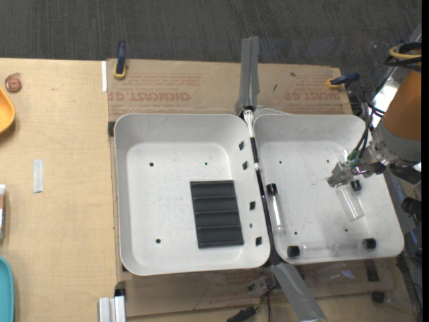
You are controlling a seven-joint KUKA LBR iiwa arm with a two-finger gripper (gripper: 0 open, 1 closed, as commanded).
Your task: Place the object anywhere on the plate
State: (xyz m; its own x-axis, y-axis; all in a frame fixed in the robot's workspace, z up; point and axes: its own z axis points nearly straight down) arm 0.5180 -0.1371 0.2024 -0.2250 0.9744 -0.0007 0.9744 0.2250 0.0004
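From above, the bench holds two shallow white bins side by side on a sheet of cardboard (201,89). The left bin (134,180) holds one thing, a black ribbed plate (216,213). It is a rectangle lying flat a little right of the bin's middle, with its long side running from the far wall toward the near wall.

The right bin (301,133) holds several clear plastic pieces. The object (351,203) is a short clear tube lying on the bin floor toward the right wall. Its long axis runs at a slant, with the far end pointing up and left toward the gripper and the near end pointing down and right. A second clear tube with a black cap (272,210) lies along the left wall of this bin, its length running from far to near. A third clear piece with black ends (328,248) lies along the near wall, running left to right.

The gripper (345,174) hangs over the right part of the right bin, on the grey arm with its orange band (409,109). It sits just above the far end of the object, very close or touching; which one is unclear. Whether the gripper is open or closed cannot be told, and no grasp on the object is visible. The object is well apart from the plate, in the other bin.

A blue clamp (120,59) grips the cardboard at the far left corner.
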